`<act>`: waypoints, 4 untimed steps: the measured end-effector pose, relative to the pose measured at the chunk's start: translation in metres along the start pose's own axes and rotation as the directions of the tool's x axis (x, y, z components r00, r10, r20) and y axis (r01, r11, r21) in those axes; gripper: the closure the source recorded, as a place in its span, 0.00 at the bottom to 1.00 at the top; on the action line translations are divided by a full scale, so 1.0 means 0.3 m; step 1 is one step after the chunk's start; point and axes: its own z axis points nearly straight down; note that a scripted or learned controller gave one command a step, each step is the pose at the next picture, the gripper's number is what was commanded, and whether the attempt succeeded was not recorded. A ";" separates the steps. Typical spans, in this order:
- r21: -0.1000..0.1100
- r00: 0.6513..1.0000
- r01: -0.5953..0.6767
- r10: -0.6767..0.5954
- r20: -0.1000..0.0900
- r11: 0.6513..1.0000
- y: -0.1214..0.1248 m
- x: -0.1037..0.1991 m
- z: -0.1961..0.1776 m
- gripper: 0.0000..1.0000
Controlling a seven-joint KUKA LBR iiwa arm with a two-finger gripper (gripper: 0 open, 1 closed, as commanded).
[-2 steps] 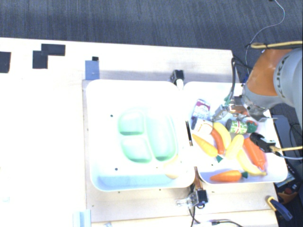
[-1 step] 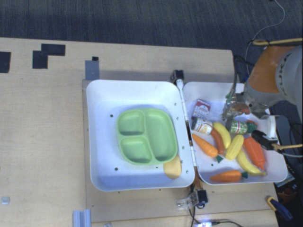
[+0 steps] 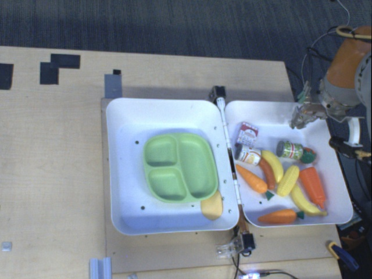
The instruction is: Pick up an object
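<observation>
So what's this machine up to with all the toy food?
A robot arm reaches in over the right bin, which holds toy carrots, bananas, corn and small cans. Its gripper hovers near the bin's far edge and holds nothing. The left bin holds a green divided plate with a yellow piece beside it.

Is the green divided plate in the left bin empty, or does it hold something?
Empty: the green divided plate shows three bare compartments.
</observation>
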 end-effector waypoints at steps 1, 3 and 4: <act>0.001 1.000 0.002 -0.002 -0.001 1.000 0.000 0.003 0.002 0.00; -0.005 1.000 0.005 -0.005 -0.002 1.000 -0.158 0.008 0.066 1.00; -0.004 1.000 0.005 -0.005 -0.002 1.000 -0.159 0.008 0.067 0.00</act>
